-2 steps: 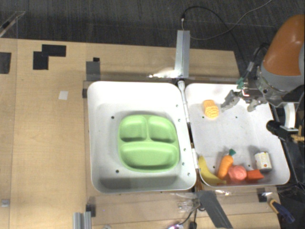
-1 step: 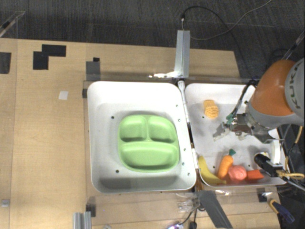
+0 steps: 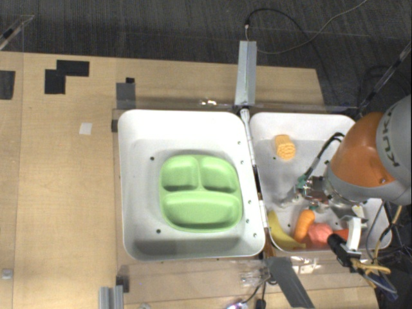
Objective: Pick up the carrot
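Roughly midway: gripper (image 3: 311, 201) sits low in right bin (image 3: 335, 124), right above carrot (image 3: 304, 224), which lies on bin floor betw. banana (image 3: 282, 232) and a pink item (image 3: 318, 235). Can't tell gripper state; no lift evident, grasp + raise left. Left bin (image 3: 132, 172) holds green tray (image 3: 200, 192). Wood bench (image 3: 58, 192), dark carpet beyond.
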`<action>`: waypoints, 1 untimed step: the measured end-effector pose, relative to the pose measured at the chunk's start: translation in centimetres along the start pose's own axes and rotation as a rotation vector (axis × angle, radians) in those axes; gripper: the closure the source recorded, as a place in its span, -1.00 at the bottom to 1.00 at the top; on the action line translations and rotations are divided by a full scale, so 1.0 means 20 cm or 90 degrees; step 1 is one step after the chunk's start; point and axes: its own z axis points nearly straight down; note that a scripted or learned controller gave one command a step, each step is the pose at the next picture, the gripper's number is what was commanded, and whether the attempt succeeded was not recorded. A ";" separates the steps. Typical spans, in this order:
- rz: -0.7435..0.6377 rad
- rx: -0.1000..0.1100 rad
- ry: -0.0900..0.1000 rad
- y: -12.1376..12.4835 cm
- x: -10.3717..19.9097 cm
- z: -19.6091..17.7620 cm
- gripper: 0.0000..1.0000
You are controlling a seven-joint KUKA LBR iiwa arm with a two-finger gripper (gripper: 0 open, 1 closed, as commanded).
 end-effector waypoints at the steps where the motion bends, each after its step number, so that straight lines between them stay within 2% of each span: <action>1: -0.001 -0.005 0.001 0.02 0.01 -0.06 1.00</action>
